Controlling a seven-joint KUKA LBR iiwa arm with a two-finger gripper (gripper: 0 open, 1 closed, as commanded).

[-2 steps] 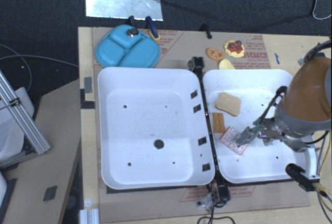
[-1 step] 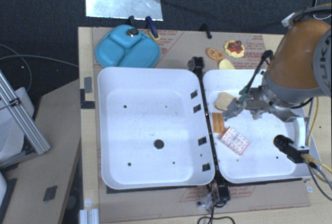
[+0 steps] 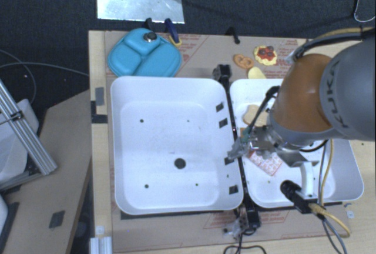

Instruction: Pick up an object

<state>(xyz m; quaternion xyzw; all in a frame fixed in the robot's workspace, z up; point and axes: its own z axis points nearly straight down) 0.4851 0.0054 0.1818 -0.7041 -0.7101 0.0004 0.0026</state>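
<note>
arm (image 3: 320,94) reaches down into the right bin (image 3: 346,188), wrist bulk covering most of it. gripper (image 3: 249,144) sits low near the divider between the two bins. i cannot tell its state, or whether it has hold of anything.

just beneath and slightly beside the gripper lies a flat red-and-white patterned piece (image 3: 265,163) on the bin floor — likely target. behind the gripper, a pale tan object (image 3: 251,113), partly hidden.

judgement: the patterned piece looks thin, light, possibly soft or card-like — hard to pinch flat against the floor. best taken at an exposed edge or corner; may slide on the smooth plastic.

left bin (image 3: 129,106) lies beyond the gripper, across the divider.
</note>
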